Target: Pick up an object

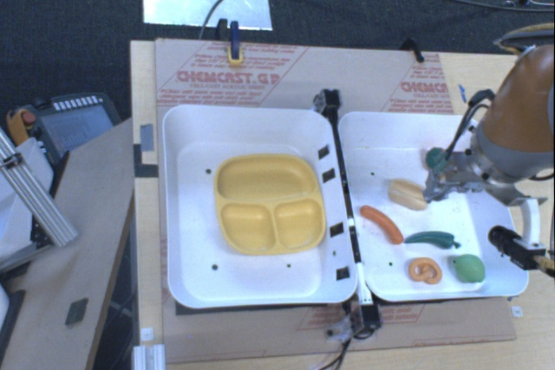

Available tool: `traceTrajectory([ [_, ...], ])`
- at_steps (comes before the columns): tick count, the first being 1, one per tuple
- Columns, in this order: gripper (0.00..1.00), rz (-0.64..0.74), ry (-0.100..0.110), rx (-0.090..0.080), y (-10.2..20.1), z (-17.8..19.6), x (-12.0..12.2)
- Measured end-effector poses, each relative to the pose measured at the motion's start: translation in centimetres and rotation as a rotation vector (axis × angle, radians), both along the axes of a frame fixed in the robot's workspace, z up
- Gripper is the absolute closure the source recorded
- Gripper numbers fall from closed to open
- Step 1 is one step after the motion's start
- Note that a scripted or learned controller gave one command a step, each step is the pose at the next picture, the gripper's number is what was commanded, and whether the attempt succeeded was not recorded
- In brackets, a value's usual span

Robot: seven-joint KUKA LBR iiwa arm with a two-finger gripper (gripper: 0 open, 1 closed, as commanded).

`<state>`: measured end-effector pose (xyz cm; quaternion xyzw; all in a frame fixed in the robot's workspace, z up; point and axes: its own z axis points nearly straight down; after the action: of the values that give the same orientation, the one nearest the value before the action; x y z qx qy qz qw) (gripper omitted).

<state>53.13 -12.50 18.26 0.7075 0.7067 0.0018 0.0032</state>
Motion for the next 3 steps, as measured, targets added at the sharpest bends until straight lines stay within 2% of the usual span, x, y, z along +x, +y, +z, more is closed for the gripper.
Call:
traceTrajectory([
  [2,1.0,0.006,-0.001,0.001,0.9,10.2,1.3],
  [3,1.0,0.009,0.004,0.003,5.2,9.2,2.4],
])
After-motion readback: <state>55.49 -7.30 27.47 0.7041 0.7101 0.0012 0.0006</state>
